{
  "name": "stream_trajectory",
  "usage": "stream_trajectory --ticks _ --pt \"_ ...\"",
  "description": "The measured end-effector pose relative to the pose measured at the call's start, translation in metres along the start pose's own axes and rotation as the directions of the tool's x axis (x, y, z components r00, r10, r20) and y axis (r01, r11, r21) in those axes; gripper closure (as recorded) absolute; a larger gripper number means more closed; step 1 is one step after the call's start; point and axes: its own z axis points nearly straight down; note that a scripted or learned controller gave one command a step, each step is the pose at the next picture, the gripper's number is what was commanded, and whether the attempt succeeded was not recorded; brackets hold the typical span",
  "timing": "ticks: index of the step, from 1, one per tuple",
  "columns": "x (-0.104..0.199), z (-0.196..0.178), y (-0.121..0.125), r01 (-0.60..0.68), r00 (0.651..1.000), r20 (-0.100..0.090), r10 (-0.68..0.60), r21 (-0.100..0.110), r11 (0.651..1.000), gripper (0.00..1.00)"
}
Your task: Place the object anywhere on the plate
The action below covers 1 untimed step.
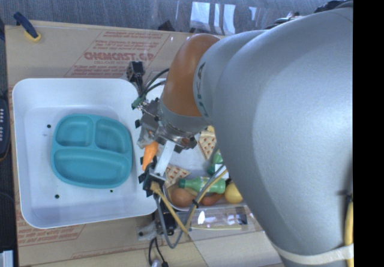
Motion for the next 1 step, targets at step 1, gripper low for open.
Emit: stream_trajectory --ticks 1 --pt "-0.0017 -0.0006 0.0015 -0.004 1.000 0.000 0.004 -0.001 1.000 0.00"
